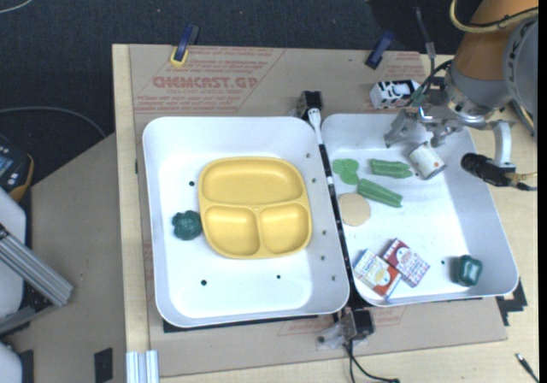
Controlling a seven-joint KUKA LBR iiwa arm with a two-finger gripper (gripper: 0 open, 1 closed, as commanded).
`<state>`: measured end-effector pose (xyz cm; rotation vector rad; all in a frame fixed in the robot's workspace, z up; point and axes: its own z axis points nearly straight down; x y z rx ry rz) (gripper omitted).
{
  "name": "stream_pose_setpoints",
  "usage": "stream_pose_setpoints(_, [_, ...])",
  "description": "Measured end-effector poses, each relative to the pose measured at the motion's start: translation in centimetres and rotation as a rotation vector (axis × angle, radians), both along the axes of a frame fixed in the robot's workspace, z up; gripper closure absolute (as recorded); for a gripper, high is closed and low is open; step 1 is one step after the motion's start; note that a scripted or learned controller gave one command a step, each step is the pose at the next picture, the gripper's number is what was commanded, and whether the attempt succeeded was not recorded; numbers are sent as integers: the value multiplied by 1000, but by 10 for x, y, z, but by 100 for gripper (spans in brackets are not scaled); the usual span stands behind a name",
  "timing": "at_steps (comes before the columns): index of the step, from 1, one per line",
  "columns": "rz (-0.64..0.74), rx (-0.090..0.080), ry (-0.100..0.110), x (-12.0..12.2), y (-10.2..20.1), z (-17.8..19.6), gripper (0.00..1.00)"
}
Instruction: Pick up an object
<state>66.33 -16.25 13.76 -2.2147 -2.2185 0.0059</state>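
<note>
The arm (pixel 500 39) comes in from three o'clock at the top of the scene, its orange band bent over the far right corner of the right bin (pixel 479 227). From the wrist it angles down and toward nine o'clock, so the claw (pixel 419 144) hangs low over the far part of that bin. How far the claw is spread cannot be told from this slant, and nothing can be seen gripped in it. A small white cylinder (pixel 426 160) sits at the claw's tip, touching it or just under it; which of the two is unclear.

Just toward nine o'clock of the claw lies a green pod (pixel 391 168), with a second green pod (pixel 379 193) near it at six o'clock. A green leafy piece (pixel 346 171) rests by the bin's left wall, and a tan disc (pixel 355 209) lies just below it. At the near edge sit a red and white packet (pixel 390 268) and, well apart at three o'clock of it, a dark teal block (pixel 467 269).

The left bin (pixel 171 287) holds a yellow divided tray (pixel 255 206), with a dark green lump (pixel 186 224) just beside it at nine o'clock. Both bins rest on the cardboard-covered surface (pixel 214 78).
</note>
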Motion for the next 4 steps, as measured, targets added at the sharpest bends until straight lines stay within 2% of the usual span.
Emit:
stream_pose_setpoints(1, [-3,-12,-28,5,-4,-27,0])
stream_pose_setpoints(2, [-1,-6,-15,2,-1,-25,100])
stream_pose_setpoints(4, [-1,-5,-16,4,-2,92,100])
